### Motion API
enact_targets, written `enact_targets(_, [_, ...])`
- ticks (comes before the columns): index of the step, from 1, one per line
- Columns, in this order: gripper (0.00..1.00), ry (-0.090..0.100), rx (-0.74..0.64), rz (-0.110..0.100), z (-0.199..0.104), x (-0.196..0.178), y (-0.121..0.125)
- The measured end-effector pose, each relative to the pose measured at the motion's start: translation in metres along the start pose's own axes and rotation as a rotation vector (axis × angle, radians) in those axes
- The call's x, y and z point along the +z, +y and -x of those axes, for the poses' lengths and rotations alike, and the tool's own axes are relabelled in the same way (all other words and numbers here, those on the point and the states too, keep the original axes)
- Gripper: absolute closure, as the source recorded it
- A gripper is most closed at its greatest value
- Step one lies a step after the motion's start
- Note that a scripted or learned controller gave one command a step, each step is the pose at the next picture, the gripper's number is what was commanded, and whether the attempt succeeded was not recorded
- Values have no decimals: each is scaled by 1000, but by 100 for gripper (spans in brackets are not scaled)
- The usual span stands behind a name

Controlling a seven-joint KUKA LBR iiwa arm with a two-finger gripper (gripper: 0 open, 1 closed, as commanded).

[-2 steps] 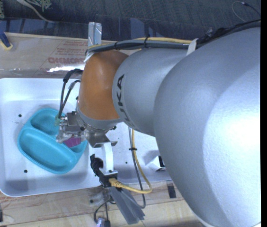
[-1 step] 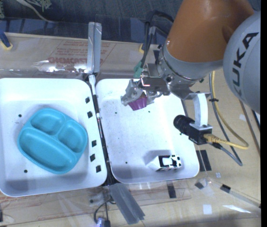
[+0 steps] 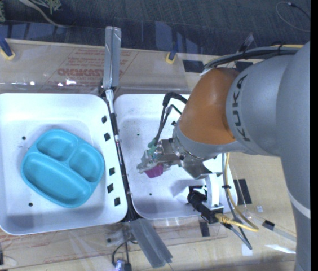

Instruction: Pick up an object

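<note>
A small purple object (image 3: 155, 172) lies in the right bin (image 3: 133, 123), near its middle. My gripper (image 3: 149, 160) hangs right over it, reaching in from the right under the orange wrist band (image 3: 207, 114). The gripper's metal tip covers the object's upper part, and I cannot make out whether the object is held or just lies beneath the tip.
A blue divided plate (image 3: 63, 167) lies in the left bin (image 3: 12, 112). A ridge with black clips (image 3: 114, 151) separates the two bins. Cables and a black fitting (image 3: 204, 205) hang near the right bin's front edge. The arm's grey body covers the right bin's right side.
</note>
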State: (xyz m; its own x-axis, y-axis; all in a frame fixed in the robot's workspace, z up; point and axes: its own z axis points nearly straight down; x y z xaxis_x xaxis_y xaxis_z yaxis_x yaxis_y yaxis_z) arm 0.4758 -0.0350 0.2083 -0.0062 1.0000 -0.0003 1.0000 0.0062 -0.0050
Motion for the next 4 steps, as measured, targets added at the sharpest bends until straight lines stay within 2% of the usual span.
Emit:
enact_targets(1, [100, 1, 0, -1, 71, 35, 5])
enact_targets(2, [100, 1, 2, 1, 154, 101, 24])
enact_targets(3, [100, 1, 1, 3, 148, 0, 0])
enact_targets(4, [0, 1, 1, 3, 148, 0, 0])
